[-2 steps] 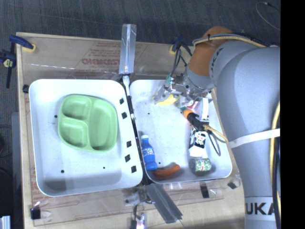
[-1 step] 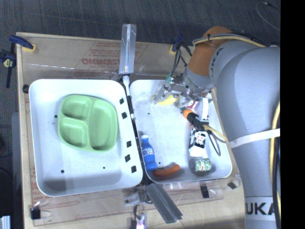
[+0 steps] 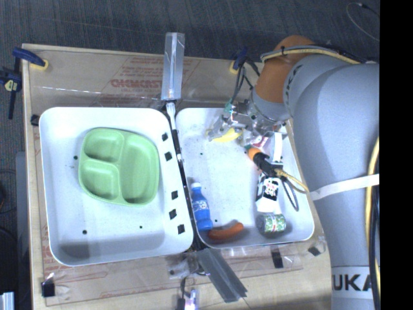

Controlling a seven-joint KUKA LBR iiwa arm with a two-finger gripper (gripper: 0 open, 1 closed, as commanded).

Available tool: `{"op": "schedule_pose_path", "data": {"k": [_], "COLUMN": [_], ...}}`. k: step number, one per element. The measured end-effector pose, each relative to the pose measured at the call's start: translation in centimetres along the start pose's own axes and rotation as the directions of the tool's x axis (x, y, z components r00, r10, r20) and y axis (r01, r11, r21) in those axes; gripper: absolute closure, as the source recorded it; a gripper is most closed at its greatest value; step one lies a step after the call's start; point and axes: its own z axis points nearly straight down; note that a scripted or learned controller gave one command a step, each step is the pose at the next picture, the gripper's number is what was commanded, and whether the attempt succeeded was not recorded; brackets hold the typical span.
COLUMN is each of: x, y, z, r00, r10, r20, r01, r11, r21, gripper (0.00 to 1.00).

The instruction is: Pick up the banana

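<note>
Nearest the camera, along the front wall of the right bin (image 3: 219,179), a reddish-brown sausage (image 3: 226,231) lies lengthwise, with a green can (image 3: 271,223) on its side in the bin's front right corner. Just behind the sausage a blue bottle (image 3: 200,209) lies against the bin's left wall, its white cap pointing away. Behind the can a white bottle (image 3: 268,196) with a black-and-white label lies close to the right wall.

Beside it on the worktop (image 3: 97,70), the left bin (image 3: 58,225) holds a green divided plate (image 3: 119,166), set flat near its middle.

Farther back, the banana (image 3: 222,134) lies on the floor of the right bin near the far wall, well apart from the bottles, the can and the sausage. The claw (image 3: 240,116) is low over that same far end, just beside the banana on its right and slightly beyond it. Whether the two touch cannot be made out, and the banana is not seen held. Whether the claw is open or closed cannot be told. The grey arm (image 3: 335,128) comes in from the right above the bin's right edge.
</note>
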Motion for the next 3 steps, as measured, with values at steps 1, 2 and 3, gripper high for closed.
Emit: {"op": "schedule_pose_path", "data": {"k": [1, 2, 3], "x": [0.0, 0.0, 0.0], "y": [0.0, 0.0, 0.0], "z": [0.0, 0.0, 0.0], "r00": [1.0, 1.0, 1.0], "r10": [0.0, 0.0, 0.0], "r20": [0.0, 0.0, 0.0], "r01": [0.0, 0.0, 0.0], "r11": [1.0, 1.0, 1.0], "r21": [0.0, 0.0, 0.0], "gripper": [0.0, 0.0, 0.0]}}
